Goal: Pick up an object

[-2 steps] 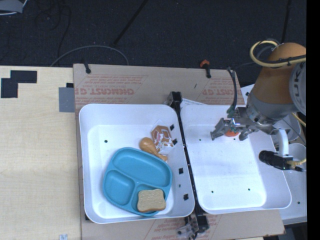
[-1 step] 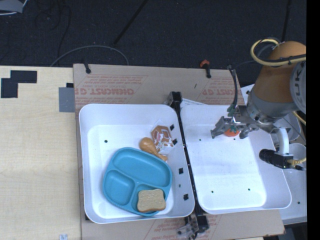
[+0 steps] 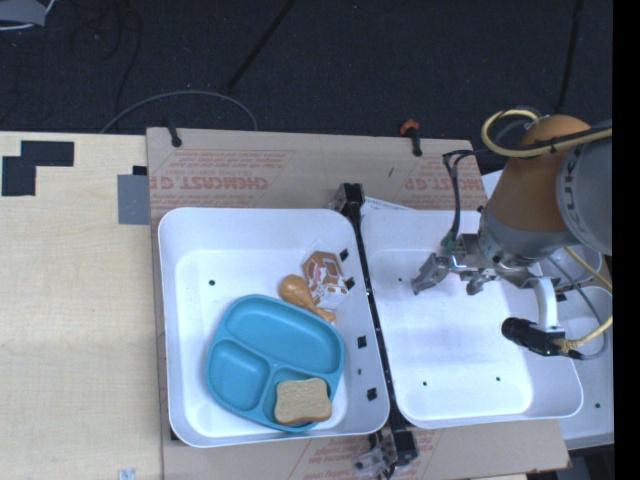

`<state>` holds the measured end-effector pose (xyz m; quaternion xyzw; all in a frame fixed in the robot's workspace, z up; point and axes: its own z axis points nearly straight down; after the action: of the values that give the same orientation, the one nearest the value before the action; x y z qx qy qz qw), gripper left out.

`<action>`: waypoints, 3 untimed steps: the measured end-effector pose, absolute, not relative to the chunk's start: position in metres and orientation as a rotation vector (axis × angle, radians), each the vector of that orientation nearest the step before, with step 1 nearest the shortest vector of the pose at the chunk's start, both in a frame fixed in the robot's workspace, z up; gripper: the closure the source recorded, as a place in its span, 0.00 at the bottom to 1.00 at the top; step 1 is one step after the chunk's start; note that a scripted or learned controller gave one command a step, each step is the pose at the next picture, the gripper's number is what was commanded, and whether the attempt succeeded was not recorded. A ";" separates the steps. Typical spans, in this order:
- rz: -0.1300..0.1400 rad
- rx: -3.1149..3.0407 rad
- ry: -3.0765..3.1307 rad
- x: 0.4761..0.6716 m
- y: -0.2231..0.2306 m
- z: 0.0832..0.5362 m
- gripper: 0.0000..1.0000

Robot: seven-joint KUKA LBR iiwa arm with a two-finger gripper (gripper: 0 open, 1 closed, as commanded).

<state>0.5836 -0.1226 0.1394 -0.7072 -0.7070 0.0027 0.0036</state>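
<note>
My gripper (image 3: 455, 277) hangs over the right bin (image 3: 470, 388), near its upper middle, with its two fingers spread apart and nothing between them. In the left bin (image 3: 190, 268) lies a blue divided plate (image 3: 262, 358) with a slice of toast (image 3: 302, 401) in its near compartment. Just beyond the plate's far edge sit a tan drumstick-shaped toy (image 3: 300, 293) and a clear packet with brown and white print (image 3: 325, 273), close to the divider between the bins.
A black divider strip (image 3: 365, 308) runs between the two bins. The arm's orange band (image 3: 535, 183) and grey body stand over the right bin's far right corner, with cables looping beside them. Cardboard (image 3: 300, 173) lies under the bins.
</note>
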 end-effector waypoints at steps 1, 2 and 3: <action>0.007 -2.217 -2.216 0.582 -0.121 0.086 0.00; 0.004 -2.223 -2.213 0.583 -0.123 0.099 1.00; -0.003 -2.222 -2.224 0.582 -0.119 0.161 1.00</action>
<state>0.5823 -0.1193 0.1610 -0.7067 -0.7075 -0.0008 -0.0008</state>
